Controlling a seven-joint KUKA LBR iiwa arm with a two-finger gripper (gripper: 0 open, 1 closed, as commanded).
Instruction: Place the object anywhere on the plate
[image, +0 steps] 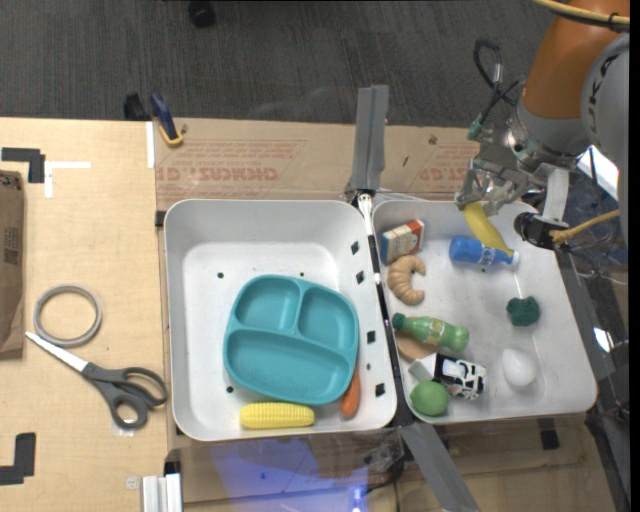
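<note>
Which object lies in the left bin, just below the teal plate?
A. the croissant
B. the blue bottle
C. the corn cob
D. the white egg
C: the corn cob lies by the lower edge of the teal plate in the left bin, while the other three things sit in the right bin.

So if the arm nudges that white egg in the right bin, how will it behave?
The egg looks smooth and rounded, so it will probably roll rather than slide. It lies near the right bin's wall, which would likely stop it. Its glossy curve may slip between jaws unless gripped across the middle.
</note>
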